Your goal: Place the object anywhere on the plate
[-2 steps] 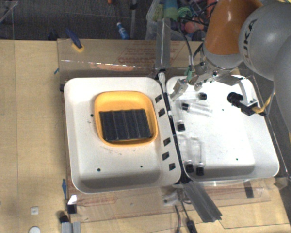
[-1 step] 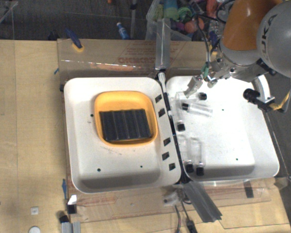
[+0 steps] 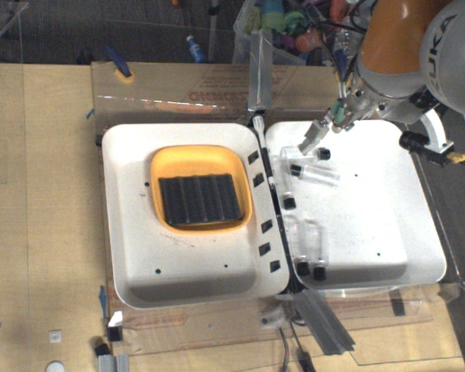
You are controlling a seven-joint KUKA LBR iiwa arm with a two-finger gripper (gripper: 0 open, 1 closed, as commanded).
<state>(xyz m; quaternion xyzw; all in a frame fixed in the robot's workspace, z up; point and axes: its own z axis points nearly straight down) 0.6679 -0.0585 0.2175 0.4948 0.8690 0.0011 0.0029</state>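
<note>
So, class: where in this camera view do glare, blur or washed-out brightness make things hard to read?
Camera view: the right bin is washed out, so the clear objects barely stand out; the plate glows orange; the gripper looks slightly soft.

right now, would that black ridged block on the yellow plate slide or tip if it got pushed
The black block lies flat and low, so it probably won't tip. Its ridged top suggests something stiff, likely rigid rather than floppy. The yellow plate has a raised rim around it, so a push would probably slide it only as far as that edge.
</note>
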